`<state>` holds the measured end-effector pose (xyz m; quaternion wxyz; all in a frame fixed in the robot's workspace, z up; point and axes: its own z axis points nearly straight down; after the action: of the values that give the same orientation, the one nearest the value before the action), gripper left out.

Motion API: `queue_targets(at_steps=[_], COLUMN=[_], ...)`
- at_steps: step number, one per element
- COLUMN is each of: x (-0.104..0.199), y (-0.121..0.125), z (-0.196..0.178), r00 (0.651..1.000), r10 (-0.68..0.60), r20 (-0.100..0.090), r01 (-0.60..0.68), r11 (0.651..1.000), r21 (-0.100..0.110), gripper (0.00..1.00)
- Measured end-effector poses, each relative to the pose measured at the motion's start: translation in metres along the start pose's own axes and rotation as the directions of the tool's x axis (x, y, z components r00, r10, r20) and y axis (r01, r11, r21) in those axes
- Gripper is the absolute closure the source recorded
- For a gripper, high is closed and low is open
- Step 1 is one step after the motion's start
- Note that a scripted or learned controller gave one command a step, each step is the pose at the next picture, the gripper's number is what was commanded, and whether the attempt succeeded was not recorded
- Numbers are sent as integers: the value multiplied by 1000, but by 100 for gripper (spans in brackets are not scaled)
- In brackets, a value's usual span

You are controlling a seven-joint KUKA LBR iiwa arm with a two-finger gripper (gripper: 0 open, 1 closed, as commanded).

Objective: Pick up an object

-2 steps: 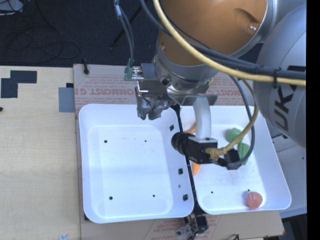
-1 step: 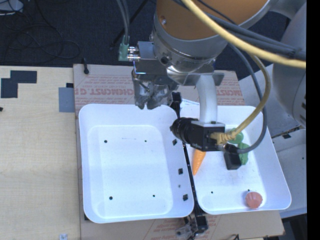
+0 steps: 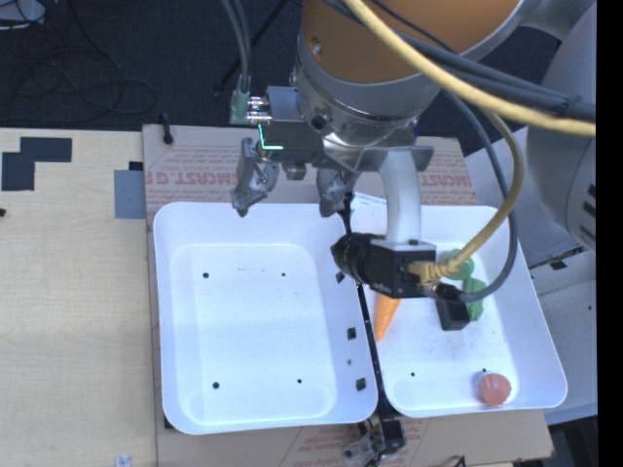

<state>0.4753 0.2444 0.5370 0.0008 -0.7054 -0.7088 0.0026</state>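
You will find the orange carrot-shaped object [image 3: 386, 314] in the right bin [image 3: 531, 358], partly under a black fitting [image 3: 384, 264]. A green object [image 3: 469, 285] lies beside it; a pink ball [image 3: 494, 388] sits near the front corner. The gripper [image 3: 292, 195] hangs over the bins' rear edge, fingers apart, holding nothing.

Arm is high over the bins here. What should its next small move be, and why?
Probably shift toward the right bin and descend: the gripper hangs open above the bins' far edge, holding nothing, while the orange carrot and pink ball lie there.
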Motion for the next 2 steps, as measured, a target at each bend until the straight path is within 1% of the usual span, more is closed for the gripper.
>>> queue_targets(at_steps=[1,2], x=[1,1], y=[0,0], z=[-9,-9], r00=[1000,1000], r10=[-7,-7], r20=[2,2], r01=[7,7], r11=[1000,1000], r21=[3,5], gripper=[100,0])
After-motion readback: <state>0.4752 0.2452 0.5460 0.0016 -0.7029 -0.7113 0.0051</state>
